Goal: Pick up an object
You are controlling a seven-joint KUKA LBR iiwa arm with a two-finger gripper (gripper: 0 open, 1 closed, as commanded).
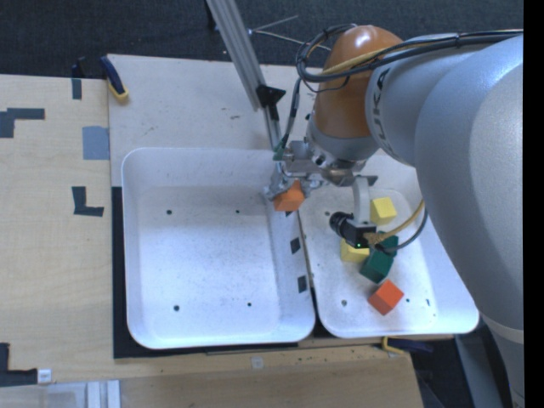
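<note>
An orange block (290,198) is seen clamped between the fingers of the gripper (289,190), which is closed on it above the ridge where the left bin (204,313) meets the right bin (416,317). It appears to be held clear of the floor — presumably so it can be carried across. Left in the right bin are a yellow cube (382,210), a yellow piece (352,251), a green block (377,263) and an orange cube (387,297), clustered together near the arm.
</note>
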